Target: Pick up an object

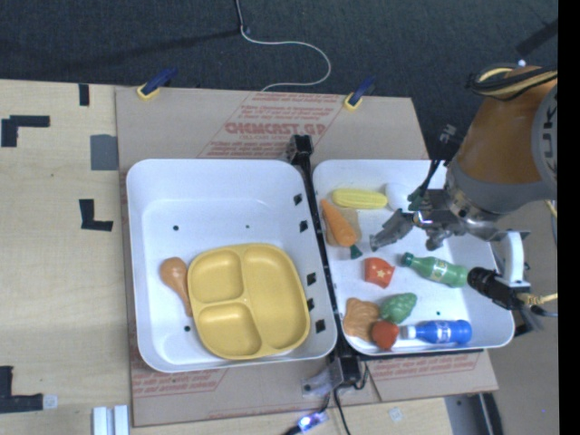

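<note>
Two bins: the left bin (145, 198) and the right bin (408, 172) sit side by side on a cardboard sheet (272, 125) laid over the wooden bench (54, 243).
Camera view, progress: nothing is lifted; by my reading the pick has not yet happened and every item rests on a bin floor.
Tool: the tool (391, 232) hangs low in the right bin, its dark fingers apart and slanted toward the carrot (340, 225); nothing sits between them.
Hedge: the fingertips blur against the white floor, so whether they touch it is hard to say.
Likely target: the carrot, just beside the fingertips, or the small red piece (379, 271) just below them; I cannot tell which.
What is left: closing on one item, then lifting it clear.
Right bin contents: a corn cob (359, 198), yellow and ridged; the carrot, orange and tapered; the red piece, blocky and glossy; a green bottle (437, 269) and a blue bottle (437, 333), both slim and lying flat; a leafy green toy (398, 307); a tan lump (360, 316); a round red fruit (385, 335).
Left bin contents: a yellow divided plate (246, 299), smooth hard plastic with three wells; a drumstick (177, 277), brown and knobbed, touching the plate's left rim.
Bins: shallow, white, matte plastic with rounded corners.
Arm: the arm (503, 143) is grey with a wide orange band.
</note>
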Controlling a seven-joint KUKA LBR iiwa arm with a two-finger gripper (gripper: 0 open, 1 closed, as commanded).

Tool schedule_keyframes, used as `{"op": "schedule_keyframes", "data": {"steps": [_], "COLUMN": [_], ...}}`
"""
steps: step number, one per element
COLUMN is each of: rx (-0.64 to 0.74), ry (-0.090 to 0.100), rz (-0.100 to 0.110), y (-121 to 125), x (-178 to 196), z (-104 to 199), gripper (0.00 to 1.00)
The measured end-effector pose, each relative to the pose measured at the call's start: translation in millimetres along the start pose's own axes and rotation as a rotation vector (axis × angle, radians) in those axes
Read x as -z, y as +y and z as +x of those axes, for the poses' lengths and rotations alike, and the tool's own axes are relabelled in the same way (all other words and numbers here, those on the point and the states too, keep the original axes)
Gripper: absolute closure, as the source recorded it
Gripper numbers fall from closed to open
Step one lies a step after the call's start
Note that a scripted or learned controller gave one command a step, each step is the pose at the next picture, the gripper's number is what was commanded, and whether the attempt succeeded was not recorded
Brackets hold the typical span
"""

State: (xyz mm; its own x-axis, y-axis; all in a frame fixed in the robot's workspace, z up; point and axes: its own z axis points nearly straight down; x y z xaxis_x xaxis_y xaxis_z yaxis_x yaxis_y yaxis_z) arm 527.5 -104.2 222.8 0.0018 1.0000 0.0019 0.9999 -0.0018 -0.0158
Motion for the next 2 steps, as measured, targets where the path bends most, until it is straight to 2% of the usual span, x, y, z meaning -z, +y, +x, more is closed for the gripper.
{"op": "schedule_keyframes", "data": {"steps": [1, 2], "rx": [0.003, 0.002], "ry": [-0.002, -0.001], "rz": [-0.014, -0.008], "y": [3, 6], "x": [7, -52], "z": [0, -8], "gripper": [0.00, 0.00]}}
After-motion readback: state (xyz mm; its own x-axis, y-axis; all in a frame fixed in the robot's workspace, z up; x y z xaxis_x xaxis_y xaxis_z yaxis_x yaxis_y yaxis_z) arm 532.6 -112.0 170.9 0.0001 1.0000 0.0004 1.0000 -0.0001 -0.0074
